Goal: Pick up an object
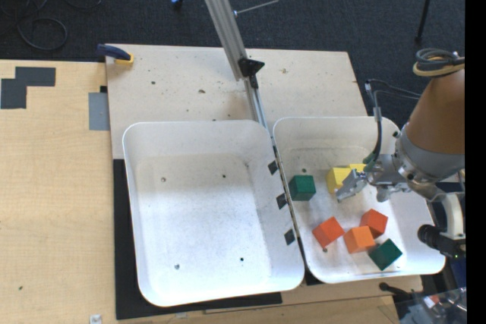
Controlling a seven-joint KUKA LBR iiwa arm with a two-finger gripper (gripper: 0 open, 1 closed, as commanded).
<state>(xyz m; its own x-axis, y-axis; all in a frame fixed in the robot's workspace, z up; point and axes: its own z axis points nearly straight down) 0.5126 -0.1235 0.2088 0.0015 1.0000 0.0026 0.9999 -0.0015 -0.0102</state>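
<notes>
- The end effector point(357, 186) is low in the right bin point(319, 134), right by the yellow block point(339, 177).
- It hides part of the yellow block, and I cannot tell if it grips anything.
- A green block point(302, 187) sits to the left.
- Three orange blocks point(328, 231) and a dark green block point(386, 253) lie nearer the front.
- The arm point(440, 125) is cut off at the right.

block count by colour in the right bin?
Orange: 3
Green: 2
Yellow: 1
Total: 6
</notes>
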